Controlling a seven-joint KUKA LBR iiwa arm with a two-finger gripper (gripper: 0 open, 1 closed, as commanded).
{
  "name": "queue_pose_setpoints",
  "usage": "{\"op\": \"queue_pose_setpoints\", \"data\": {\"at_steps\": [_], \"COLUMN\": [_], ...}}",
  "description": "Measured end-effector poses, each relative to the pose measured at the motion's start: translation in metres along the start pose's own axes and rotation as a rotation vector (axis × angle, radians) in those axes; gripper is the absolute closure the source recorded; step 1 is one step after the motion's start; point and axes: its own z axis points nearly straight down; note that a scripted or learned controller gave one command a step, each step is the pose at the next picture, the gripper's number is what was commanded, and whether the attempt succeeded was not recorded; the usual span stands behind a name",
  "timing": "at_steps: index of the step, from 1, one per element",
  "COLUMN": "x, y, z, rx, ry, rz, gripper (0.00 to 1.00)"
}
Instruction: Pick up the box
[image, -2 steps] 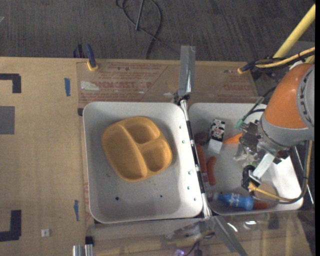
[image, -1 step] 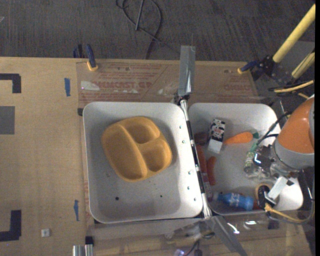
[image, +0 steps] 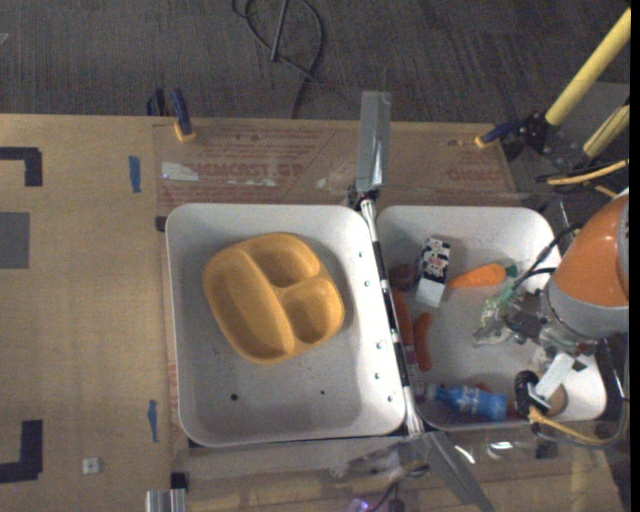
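Arm: the grey arm (image: 598, 268) with its orange band comes in from the right edge and hangs over the right side of the right bin.
Gripper: the gripper (image: 540, 385) sits low over the near right corner of the right bin (image: 470, 222); whether it is open or closed cannot be told from this slant, and nothing shows held in it.
Box: the box (image: 433, 270) (white with black markings, small) lies in the upper left part of the right bin, near the divider between the bins, well apart from the gripper.
Carrot: an orange carrot (image: 478, 276) lies just right of the box, its green end pointing right.
Bottle: a blue bottle (image: 472, 402) lies along the near wall of the right bin, left of the gripper.
Red pieces: two red oblong items (image: 421, 340) lie beside the divider, below the box.
Left bin: the left bin (image: 200, 400) holds a yellow divided plate (image: 272, 296) with three compartments, set toward its upper middle.
Counter: the counter (image: 80, 300) is tan board with blue tape marks and black corner marks at the left.
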Motion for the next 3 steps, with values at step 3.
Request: {"op": "queue_pose_setpoints", "data": {"at_steps": [3], "x": [0.000], "y": [0.007], "z": [0.002], "rx": [-0.006], "ry": [0.001], "rz": [-0.328], "gripper": [0.00]}}
